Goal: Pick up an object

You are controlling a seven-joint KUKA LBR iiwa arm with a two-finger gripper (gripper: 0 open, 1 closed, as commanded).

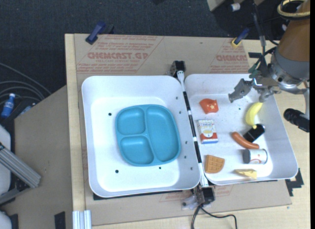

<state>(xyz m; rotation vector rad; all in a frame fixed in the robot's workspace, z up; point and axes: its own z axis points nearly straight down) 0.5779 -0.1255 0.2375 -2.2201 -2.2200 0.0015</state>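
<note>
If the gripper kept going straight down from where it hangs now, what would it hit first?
Most likely bare floor of the right bin, just beside the banana. The gripper hangs above that bin's far end; depth is unclear, so it could clip the banana.

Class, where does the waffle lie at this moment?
The waffle lies in the right bin, near its front edge on the side by the divider, just below the small carton and left of the cheese wedge.

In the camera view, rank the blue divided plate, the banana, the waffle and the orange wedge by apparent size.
1. blue divided plate, by far the largest
2. banana
3. waffle
4. orange wedge
Waffle and wedge look close; that order is unsure.
</note>
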